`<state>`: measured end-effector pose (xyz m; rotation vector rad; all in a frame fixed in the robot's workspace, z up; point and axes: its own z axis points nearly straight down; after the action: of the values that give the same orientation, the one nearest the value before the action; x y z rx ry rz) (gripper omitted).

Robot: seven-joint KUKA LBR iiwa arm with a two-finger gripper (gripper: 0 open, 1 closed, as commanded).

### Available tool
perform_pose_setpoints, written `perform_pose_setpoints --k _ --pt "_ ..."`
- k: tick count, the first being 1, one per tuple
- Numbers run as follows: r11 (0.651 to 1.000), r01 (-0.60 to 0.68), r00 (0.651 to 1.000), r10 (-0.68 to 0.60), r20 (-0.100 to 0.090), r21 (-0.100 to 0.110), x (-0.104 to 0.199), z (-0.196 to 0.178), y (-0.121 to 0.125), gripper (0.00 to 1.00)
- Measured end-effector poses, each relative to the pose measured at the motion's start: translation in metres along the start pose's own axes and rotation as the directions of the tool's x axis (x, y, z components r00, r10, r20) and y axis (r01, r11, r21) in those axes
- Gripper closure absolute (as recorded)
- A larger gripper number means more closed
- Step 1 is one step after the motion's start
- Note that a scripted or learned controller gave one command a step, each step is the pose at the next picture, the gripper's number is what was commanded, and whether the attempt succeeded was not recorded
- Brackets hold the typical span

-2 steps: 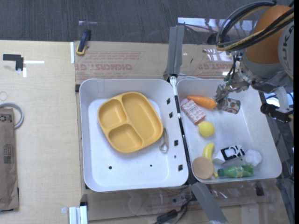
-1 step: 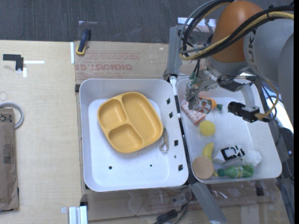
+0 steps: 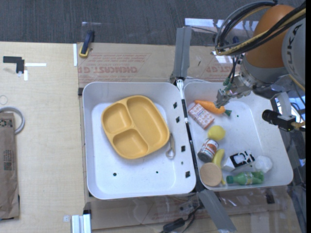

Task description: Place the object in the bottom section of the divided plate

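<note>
Right bin | carrot touching gripper tip | grip state unreadable | plate left bin

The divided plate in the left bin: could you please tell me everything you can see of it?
The divided plate is yellow, apparently matte plastic, a rounded square with a raised rim. Ridges split it into three sections: one large along its right side and two smaller on its left, one above the other. It lies flat and slightly rotated on the floor of the left bin, toward its upper middle. All three sections hold nothing. A small metal-looking piece lies at its lower right edge; whether they touch is unclear.
</note>
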<state>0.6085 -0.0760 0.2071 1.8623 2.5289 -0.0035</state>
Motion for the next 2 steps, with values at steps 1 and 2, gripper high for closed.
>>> perform_pose_setpoints --k 1,2 --pt "0.994 0.109 0.994 -0.109 0.001 -0.004 0.036 -0.041 0.064 1.00" --pt "0.999 0.050 0.999 -0.050 0.001 -0.002 -0.017 -0.089 0.048 1.00"
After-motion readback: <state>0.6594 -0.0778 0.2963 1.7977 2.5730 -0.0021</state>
